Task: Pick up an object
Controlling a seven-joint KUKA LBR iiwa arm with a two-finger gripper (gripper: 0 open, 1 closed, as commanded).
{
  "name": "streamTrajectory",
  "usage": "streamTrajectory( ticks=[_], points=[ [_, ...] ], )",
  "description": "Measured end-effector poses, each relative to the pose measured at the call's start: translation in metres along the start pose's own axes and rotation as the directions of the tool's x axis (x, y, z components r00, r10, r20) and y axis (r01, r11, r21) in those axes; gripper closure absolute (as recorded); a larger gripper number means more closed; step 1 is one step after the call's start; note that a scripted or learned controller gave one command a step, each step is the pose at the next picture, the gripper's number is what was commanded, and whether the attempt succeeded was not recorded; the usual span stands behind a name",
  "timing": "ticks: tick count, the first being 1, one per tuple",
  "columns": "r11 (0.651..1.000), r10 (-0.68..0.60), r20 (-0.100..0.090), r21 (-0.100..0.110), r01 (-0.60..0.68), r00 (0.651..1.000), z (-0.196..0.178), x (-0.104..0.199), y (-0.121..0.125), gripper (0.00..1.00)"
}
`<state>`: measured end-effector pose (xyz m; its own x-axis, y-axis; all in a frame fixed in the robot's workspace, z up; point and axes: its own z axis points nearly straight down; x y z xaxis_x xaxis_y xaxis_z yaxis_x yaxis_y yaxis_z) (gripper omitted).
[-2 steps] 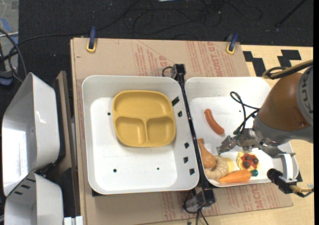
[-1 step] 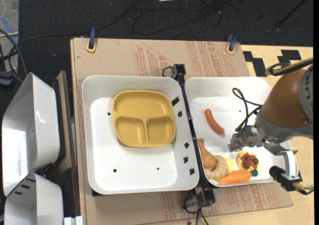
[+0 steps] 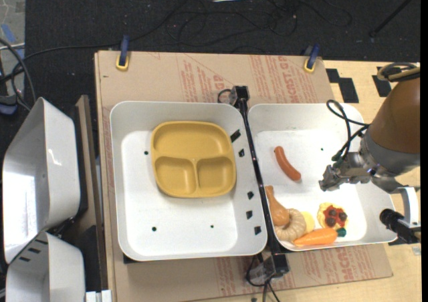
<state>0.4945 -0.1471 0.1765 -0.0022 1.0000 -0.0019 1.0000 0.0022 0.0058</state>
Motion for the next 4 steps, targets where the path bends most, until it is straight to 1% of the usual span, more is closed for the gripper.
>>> streamTrajectory(
  ticks=[1,2,3,4],
  points=[
    [1.000,-0.001,0.000,0.001,0.001,1.000,-0.044,-0.001,0.008,1.00],
    [1.000,-0.001,0.000,0.002,0.001,1.000,-0.073,-0.001,0.009,1.00],
    [1.000,-0.006,-0.003,0.003,0.006,1.000,-0.079,0.052,0.017,1.00],
    [1.000,-0.006,-0.004,0.008,0.006,1.000,-0.063,0.105,0.021,1.00]
  ],
)
